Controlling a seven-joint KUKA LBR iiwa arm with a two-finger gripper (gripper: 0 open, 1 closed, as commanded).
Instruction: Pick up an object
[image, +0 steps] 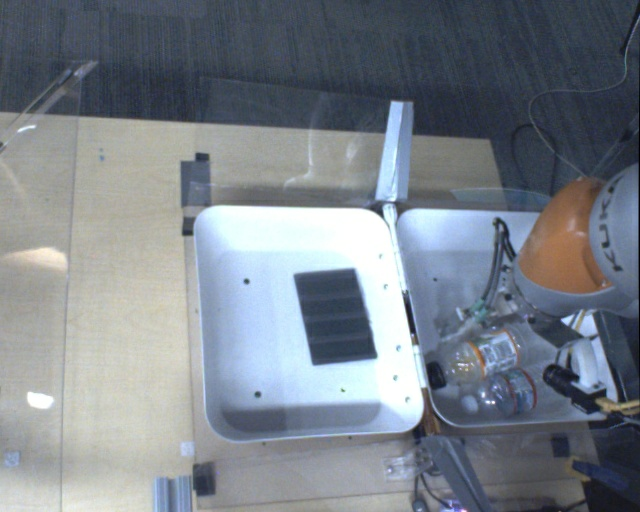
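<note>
Dark grey carpet (250, 50) runs behind a pale wooden bench (110, 330), on which clear plastic panes (40, 250) lie flat and catch the light. Two shallow white bins sit side by side on it, and a grey metal post (395, 150) rises at the far end of the seam between them.

The left white bin (225, 300) holds a dark ribbed rectangular pad (335, 316) lying flat near its middle, slightly askew and well apart from every wall.

The right white bin (440, 250) is the crowded one. A grey arm with an orange band (560, 250) reaches in from the right and covers much of the bin's right half. Its gripper (487, 313) hangs low over the bin floor, just above a clear plastic bottle with an orange label (495, 352) that lies on its side in the near half. Whether the gripper touches that bottle cannot be told, nor whether it is clenched or released, since the wrist and some clutter hide it.

A second clear plastic bottle with a red and blue label (508, 392) lies just beside the first, against the near wall. A small black object (435, 375) sits by the left wall, close to the first bottle's end. With the bottles lying this close together, the second one crowds the near side of the first.
</note>
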